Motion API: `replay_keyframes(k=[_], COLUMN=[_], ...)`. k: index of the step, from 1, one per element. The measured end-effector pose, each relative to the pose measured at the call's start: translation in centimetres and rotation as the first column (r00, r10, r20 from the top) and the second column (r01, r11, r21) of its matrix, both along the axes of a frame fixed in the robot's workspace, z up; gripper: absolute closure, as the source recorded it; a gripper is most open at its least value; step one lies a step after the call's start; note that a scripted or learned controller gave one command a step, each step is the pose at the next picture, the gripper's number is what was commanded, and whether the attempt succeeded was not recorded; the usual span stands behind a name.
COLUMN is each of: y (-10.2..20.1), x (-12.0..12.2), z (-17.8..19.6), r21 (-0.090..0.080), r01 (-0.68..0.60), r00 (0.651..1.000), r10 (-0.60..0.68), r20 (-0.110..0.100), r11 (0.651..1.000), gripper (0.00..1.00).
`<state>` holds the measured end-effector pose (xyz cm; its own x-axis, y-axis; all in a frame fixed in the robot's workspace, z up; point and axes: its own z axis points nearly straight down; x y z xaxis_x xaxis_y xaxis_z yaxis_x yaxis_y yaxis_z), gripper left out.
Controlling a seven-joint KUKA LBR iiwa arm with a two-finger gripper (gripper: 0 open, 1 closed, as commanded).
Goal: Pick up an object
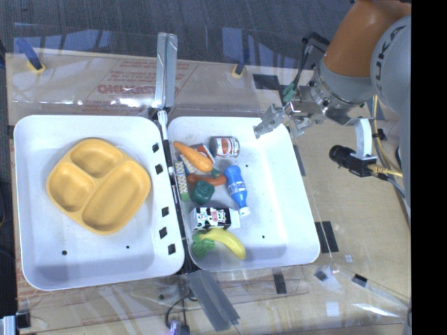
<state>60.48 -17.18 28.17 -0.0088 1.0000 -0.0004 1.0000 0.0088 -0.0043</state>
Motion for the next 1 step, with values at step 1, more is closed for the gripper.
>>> replay_keyframes(k=[1], y=[1.17], x=[-3.72], z=[-17.09], r21=[0.001], r01=[0.071], r00=[0.997], r10=[-0.071], r20=[-0.002], r11=[0.997], gripper=[0.0])
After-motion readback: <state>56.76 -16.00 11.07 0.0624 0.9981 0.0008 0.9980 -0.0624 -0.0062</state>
